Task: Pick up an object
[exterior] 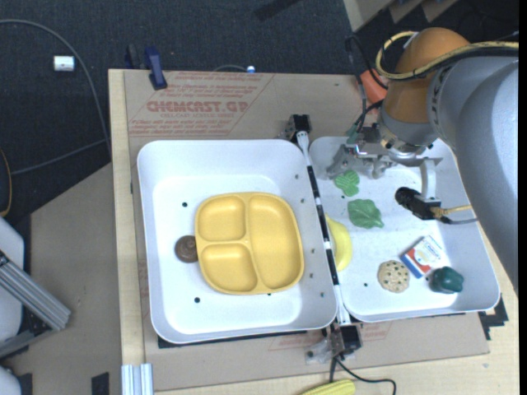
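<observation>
Pick-up not yet achieved: end effector [356,161], finger state indiscernible, low at rear of right shallow white plastic bin [473,290], just above small crinkled green leaf-shaped toy [347,183], which lies on bin floor, lift outstanding.

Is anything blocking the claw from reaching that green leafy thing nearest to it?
Nothing visible does. The gripper hangs at the far end of the right bin, with the nearest green leaf piece just below it. The second leaf piece lies beyond, not between.

yellow tray [247,242] fills left bin [156,171] ctr
</observation>
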Robot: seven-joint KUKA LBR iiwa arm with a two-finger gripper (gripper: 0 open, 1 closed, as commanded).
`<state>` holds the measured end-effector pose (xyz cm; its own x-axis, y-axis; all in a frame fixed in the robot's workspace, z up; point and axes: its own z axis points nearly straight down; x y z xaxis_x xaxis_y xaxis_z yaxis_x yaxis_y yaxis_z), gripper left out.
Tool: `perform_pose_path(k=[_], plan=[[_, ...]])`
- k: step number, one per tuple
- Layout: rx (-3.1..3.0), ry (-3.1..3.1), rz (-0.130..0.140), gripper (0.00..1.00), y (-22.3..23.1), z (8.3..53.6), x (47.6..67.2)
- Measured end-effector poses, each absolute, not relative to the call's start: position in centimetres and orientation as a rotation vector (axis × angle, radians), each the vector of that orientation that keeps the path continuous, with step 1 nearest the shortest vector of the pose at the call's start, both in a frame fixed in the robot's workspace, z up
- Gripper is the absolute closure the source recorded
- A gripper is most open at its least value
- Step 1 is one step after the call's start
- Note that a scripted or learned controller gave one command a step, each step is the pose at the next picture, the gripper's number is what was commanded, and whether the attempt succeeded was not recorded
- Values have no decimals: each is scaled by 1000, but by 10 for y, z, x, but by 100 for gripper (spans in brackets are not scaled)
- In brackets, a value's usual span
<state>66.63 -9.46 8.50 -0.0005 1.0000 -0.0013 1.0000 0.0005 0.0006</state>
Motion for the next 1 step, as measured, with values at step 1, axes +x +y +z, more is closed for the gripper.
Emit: perform_pose_path(k=[1], plan=[[2220,2219,0,0,-103,85,667]])
